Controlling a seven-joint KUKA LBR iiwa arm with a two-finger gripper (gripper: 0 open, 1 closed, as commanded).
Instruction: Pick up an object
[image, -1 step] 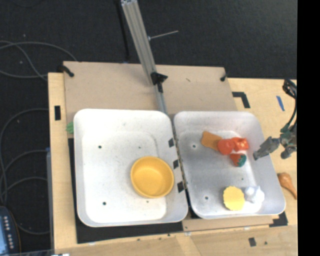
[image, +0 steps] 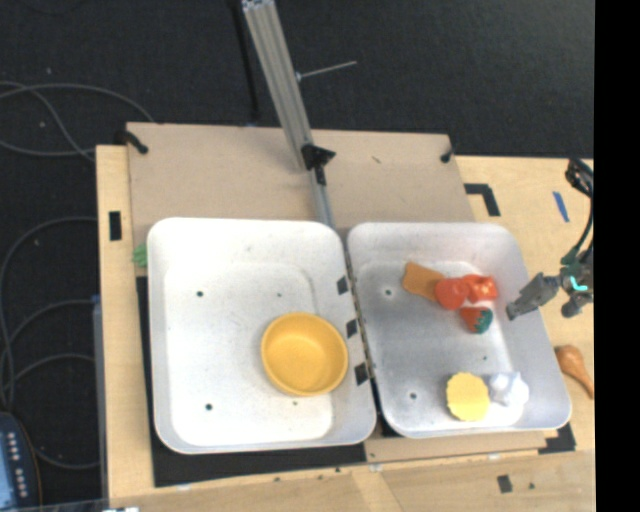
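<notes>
Half-seen claw (image: 553, 296) at right bin (image: 400, 250) rim, fingers unclear.

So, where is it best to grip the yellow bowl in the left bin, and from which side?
Probably the bowl by its rim, coming straight down from above: it sits upright with its opening up, so one jaw could go inside the thin wall and one outside. Its round body looks too wide to span.

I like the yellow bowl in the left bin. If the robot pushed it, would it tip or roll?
The yellow bowl sits upright, wide and shallow, so it would probably slide, not tip. Its round rim might slip from the gripper.
</notes>
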